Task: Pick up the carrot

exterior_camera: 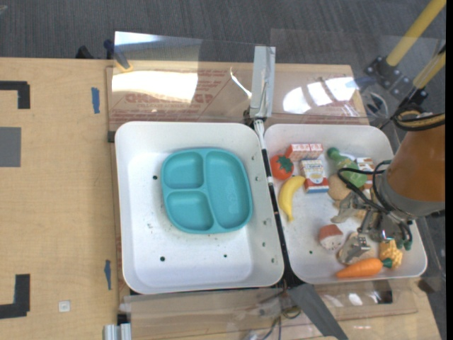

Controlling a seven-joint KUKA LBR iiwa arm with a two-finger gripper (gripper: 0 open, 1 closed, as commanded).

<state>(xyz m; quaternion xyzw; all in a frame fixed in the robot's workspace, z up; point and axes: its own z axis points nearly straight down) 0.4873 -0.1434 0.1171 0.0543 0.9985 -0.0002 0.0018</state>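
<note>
While the surface (49, 190) carries two white bins side by side, the contents differ: the left bin (134, 211) holds a teal divided plate (207, 190), and the right bin (403, 268) holds a scatter of toy food. The arm (425, 172), grey with an orange band, reaches in from the right edge over the right bin's near corner. Its hand (364, 238) hangs low above the clutter, pointing down and toward the bin's near wall; whether its fingers are wide or narrow cannot be told, and nothing is visibly held between them. A yellow banana (289, 195) lies mid-bin beside a tomato (283, 166) and a small carton (313, 172). The carrot (359, 268) lies flat against the near wall, just beyond the hand on the near side, apart from it. Its long axis runs roughly left to right along the wall, thick end rightward beside a yellow corn piece (391, 253). In my judgement, the coming move is a short shift toward the near wall, closing across the carrot's narrow width.
</note>
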